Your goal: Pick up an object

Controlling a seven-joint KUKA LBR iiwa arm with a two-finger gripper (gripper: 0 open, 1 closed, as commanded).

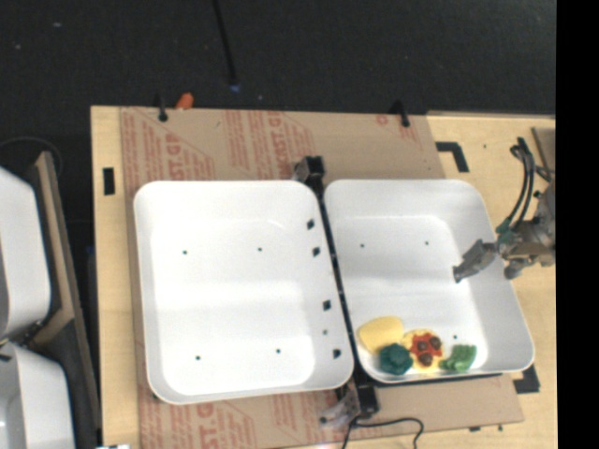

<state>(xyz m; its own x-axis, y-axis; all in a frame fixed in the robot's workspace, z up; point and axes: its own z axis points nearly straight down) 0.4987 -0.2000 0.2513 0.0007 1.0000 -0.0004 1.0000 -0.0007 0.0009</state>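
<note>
Two shallow white bins side by side on a brown cardboard sheet (234,148): left bin (234,288), right bin (412,223). Wooden bench (112,279) beneath, black floor (281,36) beyond, a dark cable (222,28) across it.

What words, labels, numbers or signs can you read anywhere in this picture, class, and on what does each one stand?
None can be read.
Red print runs in strips along the edges of the brown board under the two white bins, but it is too small and blurred to make out.
The white bins and the toys in the right bin carry no visible lettering.
</note>
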